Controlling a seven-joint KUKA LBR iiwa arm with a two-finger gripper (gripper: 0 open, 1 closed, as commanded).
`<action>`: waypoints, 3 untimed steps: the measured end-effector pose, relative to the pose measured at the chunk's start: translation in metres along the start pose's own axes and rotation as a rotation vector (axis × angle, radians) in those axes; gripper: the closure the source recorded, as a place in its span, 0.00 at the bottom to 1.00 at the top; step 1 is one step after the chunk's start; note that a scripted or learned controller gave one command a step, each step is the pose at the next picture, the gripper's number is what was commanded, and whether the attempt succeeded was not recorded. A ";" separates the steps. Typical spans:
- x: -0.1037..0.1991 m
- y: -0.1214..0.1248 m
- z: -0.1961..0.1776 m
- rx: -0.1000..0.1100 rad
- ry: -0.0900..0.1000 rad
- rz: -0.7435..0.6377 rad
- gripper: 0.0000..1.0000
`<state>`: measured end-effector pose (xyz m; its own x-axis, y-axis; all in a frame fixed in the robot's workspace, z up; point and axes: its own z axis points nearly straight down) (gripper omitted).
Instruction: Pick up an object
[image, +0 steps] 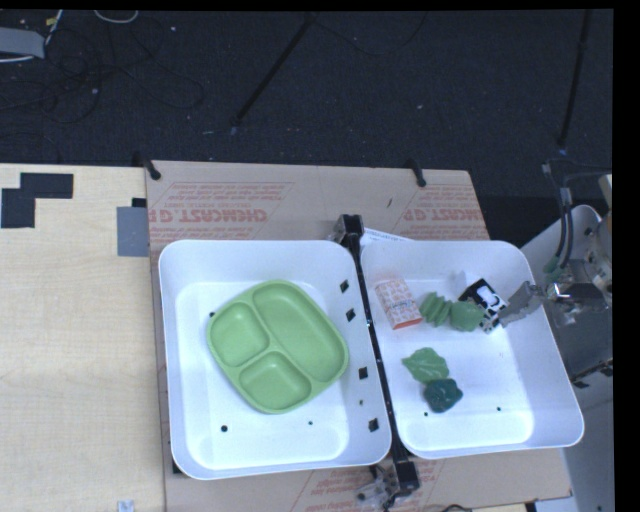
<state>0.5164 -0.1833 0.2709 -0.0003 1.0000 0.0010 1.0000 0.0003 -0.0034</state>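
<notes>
Gripper (497, 314) low over the right-hand shallow white bin (545, 395), near its right wall, upper half. From where I stand I cannot tell how its tips are set; they are too small and dark against the things below. A slim grey finger-like link slants down and left from the wrist hardware at the right rim toward a small black-and-white block (482, 296).

Arm: reaches in from the right, kept low, forearm mostly beyond the bin's edge. Pale grey housing and cables (572, 225) sit just outside the right wall. No orange band seen from here.

Things in the right bin:
- Knobbly light-green soft toy (450, 311), lying lengthwise, its right end touching or just beside the gripper tip. Cannot tell whether it is being pinched.
- Small orange-and-white patterned packet (397, 302), flat, just left of the toy, near the divider.
- Flat light-green leaf-shaped piece (425, 362), lower down, middle of the bin.
- Dark teal lumpy object (442, 395), touching the leaf piece's lower right edge.

Left-hand shallow white bin (190, 400): a light-green three-compartment plastic plate (277, 345), turned at a slant, near the centre.

Both bins rest on a brown cardboard sheet (250, 200) over a pale wooden bench (70, 350).
</notes>
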 end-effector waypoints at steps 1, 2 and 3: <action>-0.001 -0.004 0.063 0.004 0.002 0.001 0.00; 0.000 -0.008 0.107 0.004 0.002 0.001 0.00; 0.011 -0.011 0.163 0.001 0.001 0.002 0.00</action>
<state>0.5052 -0.1719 0.1084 0.0014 1.0000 0.0023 1.0000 -0.0014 -0.0044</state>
